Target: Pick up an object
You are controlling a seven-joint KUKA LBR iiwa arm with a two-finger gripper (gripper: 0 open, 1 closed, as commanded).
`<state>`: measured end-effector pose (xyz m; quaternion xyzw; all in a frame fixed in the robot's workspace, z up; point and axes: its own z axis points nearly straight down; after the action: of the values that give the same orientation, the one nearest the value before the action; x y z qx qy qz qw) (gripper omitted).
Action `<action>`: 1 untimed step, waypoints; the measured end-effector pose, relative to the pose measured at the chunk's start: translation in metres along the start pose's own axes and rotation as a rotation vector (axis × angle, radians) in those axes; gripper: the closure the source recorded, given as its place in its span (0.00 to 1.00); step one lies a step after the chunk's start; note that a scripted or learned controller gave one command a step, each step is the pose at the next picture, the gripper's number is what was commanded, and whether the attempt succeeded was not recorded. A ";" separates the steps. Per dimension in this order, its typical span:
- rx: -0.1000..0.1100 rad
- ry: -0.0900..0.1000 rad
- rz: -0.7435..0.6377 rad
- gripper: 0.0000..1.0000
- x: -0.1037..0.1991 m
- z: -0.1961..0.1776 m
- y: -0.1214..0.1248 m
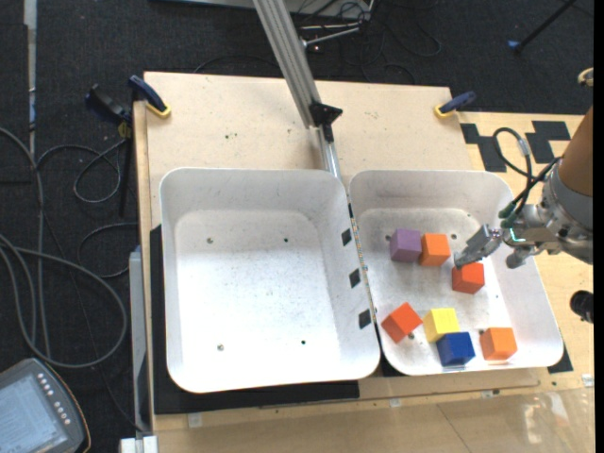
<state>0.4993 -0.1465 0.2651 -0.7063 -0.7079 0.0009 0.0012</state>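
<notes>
Several small cubes lie in the right bin (415, 189). A purple cube (406, 244) and an orange cube (435, 249) sit side by side near the middle. A red cube (468, 276) lies just right of them. Toward the front are a red-orange cube (403, 321), a yellow cube (440, 323), a blue cube (455, 348) touching the yellow one, and another orange cube (498, 343). My gripper (478, 247) reaches in from the right, low over the bin, its tip just above the red cube and right of the orange one. Nothing is visibly held.
The left bin (255, 192) stands beside the right one, sharing a raised middle wall. A metal pole (288, 55) slants down to the bins' back edge. Clamps sit at the board's back corners. Cables trail behind my wrist at the right.
</notes>
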 end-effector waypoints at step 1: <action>-0.003 -0.001 0.002 0.00 0.000 -0.002 0.001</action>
<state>0.4999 -0.1466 0.2667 -0.7071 -0.7071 -0.0001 -0.0004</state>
